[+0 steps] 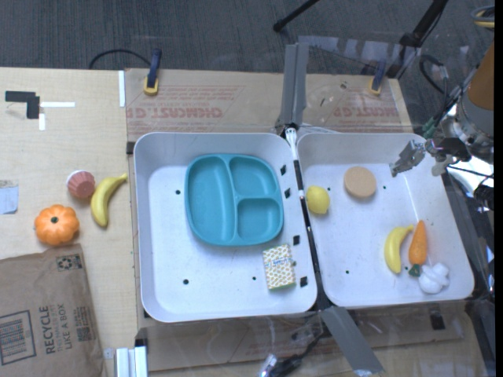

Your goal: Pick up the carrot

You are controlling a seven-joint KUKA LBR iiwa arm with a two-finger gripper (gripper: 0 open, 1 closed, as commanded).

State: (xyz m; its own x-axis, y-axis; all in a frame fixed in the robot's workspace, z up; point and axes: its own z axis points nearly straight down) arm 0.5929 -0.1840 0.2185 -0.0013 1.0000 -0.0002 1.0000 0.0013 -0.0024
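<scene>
- The carrot point(418, 243) lies on the floor of the right bin point(369, 289), near its front right corner, upright in the view with its green end toward the front. Nothing grips it, so the pick is not yet done.
- It sits below and a little to the left of the gripper point(410, 157) in the view, well apart from it, with bare bin floor between.
- Just left of the carrot, about touching it, lies a banana point(396, 248). At the carrot's front end sits a white, garlic-like piece point(433, 276), close against it.
- The gripper hangs over the bin's back right part, near the rim; whether its fingers are apart or together I cannot tell, and nothing shows between them.
- Left of the gripper lies a round tan biscuit point(361, 183), and farther left a lemon point(317, 200) by the bin's left wall.
- Well to the left, in the other bin point(157, 289), rest a blue plate point(234, 199) and a small packet point(279, 268).
- Judgement: the task looks barely begun. What is left is to travel to the carrot, come down, close on it and lift.
- The neighbours may crowd the grasp, since banana and white piece press close on two sides.
</scene>
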